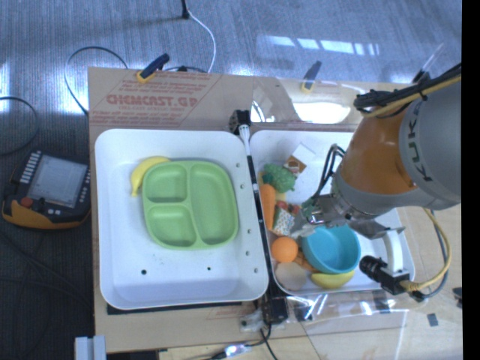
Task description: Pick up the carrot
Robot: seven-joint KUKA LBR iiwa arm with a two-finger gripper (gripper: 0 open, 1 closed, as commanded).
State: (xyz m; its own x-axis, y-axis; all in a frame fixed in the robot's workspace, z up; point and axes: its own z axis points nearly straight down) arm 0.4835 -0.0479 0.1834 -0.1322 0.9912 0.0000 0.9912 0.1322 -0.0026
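Observation:
The carrot (pixel 268 205) is orange and slim, lying lengthwise along the left wall of the right bin (pixel 339 136). It rests between a green broccoli (pixel 279 177) above it and an orange ball (pixel 284 249) below it. My gripper (pixel 316 214) hangs low over the middle of the right bin, a short way right of the carrot and just above a blue bowl (pixel 333 249). The grey and orange wrist hides most of the gripper.
The left bin (pixel 120 223) holds a green divided plate (pixel 189 203) and a banana (pixel 142 172) at its upper left. In the right bin a patterned packet (pixel 285 220) lies beside the carrot, and a yellow piece (pixel 331 280) lies under the bowl.

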